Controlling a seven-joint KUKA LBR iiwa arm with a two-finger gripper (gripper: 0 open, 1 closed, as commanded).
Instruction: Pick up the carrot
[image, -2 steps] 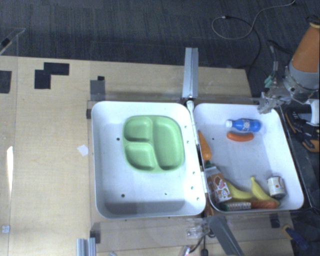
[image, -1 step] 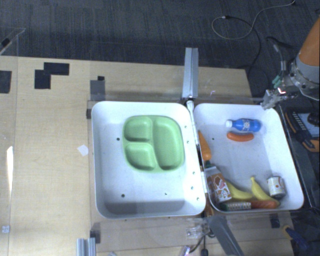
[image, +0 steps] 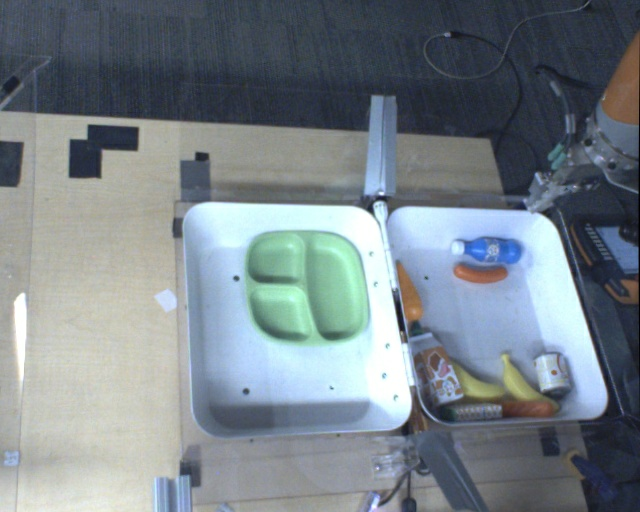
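The arm (image: 620, 120) is cut off by the right edge, its jaws too small and blurred to read. The carrot (image: 409, 296) lies partly hidden against the bin wall (image: 392, 300).

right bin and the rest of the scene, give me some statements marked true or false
1. The orange carrot lies against the left wall of the right white bin. True.
2. The green divided plate sits in the right bin. False: it is in the left white bin.
3. The blue plastic bottle lies beside the red sausage. True.
4. The gripper is over the carrot. False: it is by the right bin's far right corner.
5. The yellow bananas lie near the far wall. False: near the near wall.
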